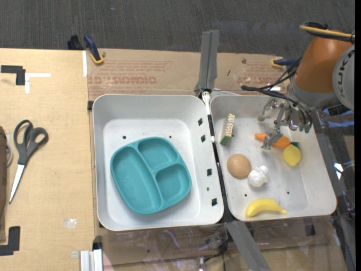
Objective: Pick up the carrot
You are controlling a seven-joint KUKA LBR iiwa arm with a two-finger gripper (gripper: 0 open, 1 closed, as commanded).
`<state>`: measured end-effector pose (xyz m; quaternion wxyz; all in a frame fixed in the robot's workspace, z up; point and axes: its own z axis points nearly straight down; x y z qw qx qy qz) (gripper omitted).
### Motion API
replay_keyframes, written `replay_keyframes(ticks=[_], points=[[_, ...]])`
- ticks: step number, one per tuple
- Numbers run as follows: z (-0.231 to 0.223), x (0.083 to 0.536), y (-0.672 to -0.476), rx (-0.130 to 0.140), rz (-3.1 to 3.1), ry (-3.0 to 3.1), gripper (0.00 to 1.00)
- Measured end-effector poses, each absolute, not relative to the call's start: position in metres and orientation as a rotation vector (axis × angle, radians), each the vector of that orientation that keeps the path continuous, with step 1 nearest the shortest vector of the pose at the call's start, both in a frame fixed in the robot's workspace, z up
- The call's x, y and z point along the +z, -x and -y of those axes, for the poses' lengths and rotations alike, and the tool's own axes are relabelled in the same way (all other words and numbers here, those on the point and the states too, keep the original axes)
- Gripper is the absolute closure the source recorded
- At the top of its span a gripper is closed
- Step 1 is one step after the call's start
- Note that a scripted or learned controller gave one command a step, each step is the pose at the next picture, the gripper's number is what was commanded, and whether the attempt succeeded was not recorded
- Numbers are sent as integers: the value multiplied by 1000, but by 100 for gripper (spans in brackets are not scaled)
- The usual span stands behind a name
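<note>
Bench, two white bins: we log the gripper (273, 137) over the right bin (316, 205), fingers pinching the carrot (274, 140).
Lemon (291, 154) just beside; egg (239, 166), garlic (258, 176), banana (265, 208) nearer the front edge.

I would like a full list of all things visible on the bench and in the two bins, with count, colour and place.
divided plate: 1, teal, in the left bin
corn cob: 1, pale yellow, upper part of the right bin
carrot: 1, orange, right bin, under the gripper
lemon: 1, yellow, right of the carrot
egg: 1, tan, middle of the right bin
garlic: 1, white, beside the egg
banana: 1, yellow, front of the right bin
scissors: 1, grey handles, on the bench at left
gripper: 1, grey metal, at the carrot
arm: 1, grey with orange band, from the right
</note>
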<state>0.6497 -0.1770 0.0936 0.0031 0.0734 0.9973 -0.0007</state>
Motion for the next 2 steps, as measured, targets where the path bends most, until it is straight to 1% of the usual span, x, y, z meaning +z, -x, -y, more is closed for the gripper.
replay_keyframes(ticks=[1, 2], points=[[176, 105, -652, -4, -3121, -225, 100], [108, 213, -640, 0, -3132, -139, 100]])
